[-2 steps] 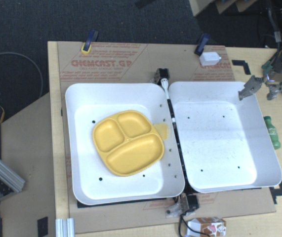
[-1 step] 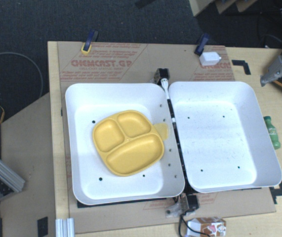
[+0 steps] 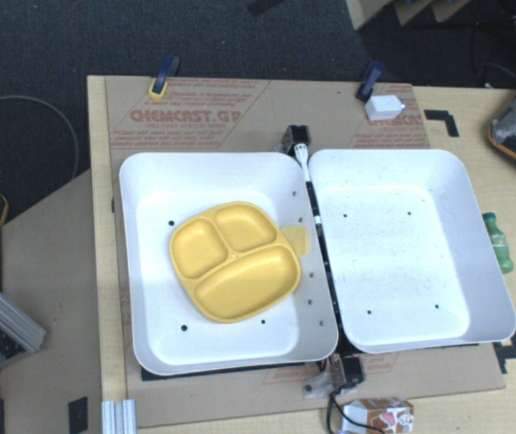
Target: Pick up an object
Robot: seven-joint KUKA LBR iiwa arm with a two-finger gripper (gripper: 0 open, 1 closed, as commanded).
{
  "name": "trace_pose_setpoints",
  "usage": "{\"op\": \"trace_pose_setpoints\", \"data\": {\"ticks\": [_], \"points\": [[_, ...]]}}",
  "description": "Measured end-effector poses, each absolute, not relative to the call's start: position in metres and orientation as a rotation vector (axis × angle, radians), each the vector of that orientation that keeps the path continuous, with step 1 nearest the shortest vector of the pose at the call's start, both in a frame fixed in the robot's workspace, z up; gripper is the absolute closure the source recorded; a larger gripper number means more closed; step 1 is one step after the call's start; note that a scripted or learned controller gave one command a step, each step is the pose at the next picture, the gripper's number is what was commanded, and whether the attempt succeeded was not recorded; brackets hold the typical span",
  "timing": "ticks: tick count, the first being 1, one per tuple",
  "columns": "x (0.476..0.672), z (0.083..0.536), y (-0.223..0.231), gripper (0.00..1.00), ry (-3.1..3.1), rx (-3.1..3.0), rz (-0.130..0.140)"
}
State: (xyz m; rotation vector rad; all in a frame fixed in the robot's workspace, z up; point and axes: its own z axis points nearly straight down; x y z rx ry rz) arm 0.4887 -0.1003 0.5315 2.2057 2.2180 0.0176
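Observation:
A yellow divided plate (image 3: 233,260) with three compartments lies in the left white bin (image 3: 149,333), turned at an angle near the bin's middle. A small pale yellow piece (image 3: 295,239) peeks out from under the plate's right edge. The right white bin (image 3: 483,306) sits beside it, sharing the middle divider.
Both bins rest on a brown board (image 3: 239,111) held by blue clamps (image 3: 162,78) at its back edge. A white block (image 3: 384,108) lies at the back right. A green object (image 3: 498,241) sits just outside the right bin. Cables and a small box (image 3: 379,416) lie at the front.

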Motion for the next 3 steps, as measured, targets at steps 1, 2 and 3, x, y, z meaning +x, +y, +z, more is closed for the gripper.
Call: {"op": "trace_pose_setpoints", "data": {"ticks": [1, 2, 3], "points": [[0.48, 0.536, -0.041, 0.0, 2.226, 2.21, 0.008], [0.481, 0.547, -0.045, 1.0, 2.217, 2.214, 0.009], [0.478, 0.406, -0.042, 1.0, 2.228, 2.231, -0.017]]}}
